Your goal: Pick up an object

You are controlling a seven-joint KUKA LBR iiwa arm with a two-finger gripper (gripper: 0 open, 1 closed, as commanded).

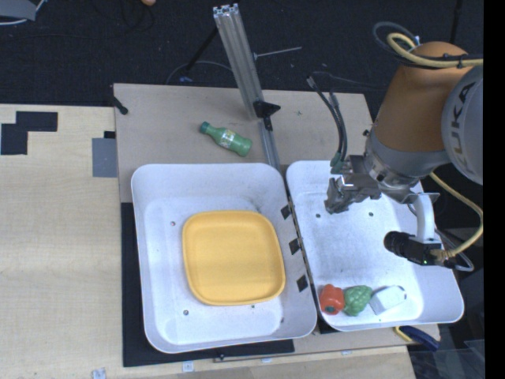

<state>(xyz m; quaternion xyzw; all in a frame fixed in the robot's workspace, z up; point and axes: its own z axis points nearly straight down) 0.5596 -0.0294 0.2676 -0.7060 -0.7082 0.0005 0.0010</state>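
Red toy (331, 298) lies well apart from jaws, nearer the camera.

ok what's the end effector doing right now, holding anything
end effector: cannot be told; it hangs over the right bin with nothing seen in it.

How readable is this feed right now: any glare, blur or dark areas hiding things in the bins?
Camera view: even light; both white bins bright, not blown out; yellow plate crisp; gripper slightly soft, fingers hard to read; floor beyond the bench dark.
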